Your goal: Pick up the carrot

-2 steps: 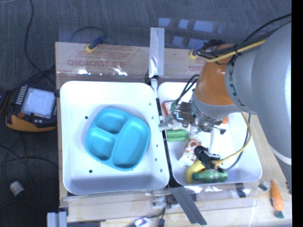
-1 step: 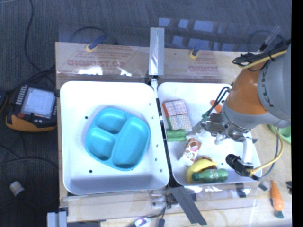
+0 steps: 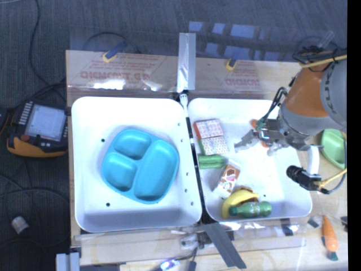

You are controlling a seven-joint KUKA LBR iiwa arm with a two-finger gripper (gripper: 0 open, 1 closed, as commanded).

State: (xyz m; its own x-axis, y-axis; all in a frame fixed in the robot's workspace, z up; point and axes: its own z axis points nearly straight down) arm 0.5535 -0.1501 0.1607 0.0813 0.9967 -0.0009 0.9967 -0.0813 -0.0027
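The gripper (image 3: 255, 141) hangs open and holds nothing over the right bin (image 3: 285, 199), well apart from the carrot (image 3: 329, 237) outside it.

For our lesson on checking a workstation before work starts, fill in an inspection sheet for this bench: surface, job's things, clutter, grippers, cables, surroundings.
Surface: bench bears a left bin and a right bin, both white.
Job's things: orange carrot-like item lies on the bench outside the right bin, by its near corner.
Clutter: blue divided plate in the left bin; patterned boxes, banana and green bottle in the right bin.
Grippers: gripper over the right bin, apart from the carrot-like item.
Cables: black cable loops on the floor.
Surroundings: dark carpet; handheld screen unit left of the bench.
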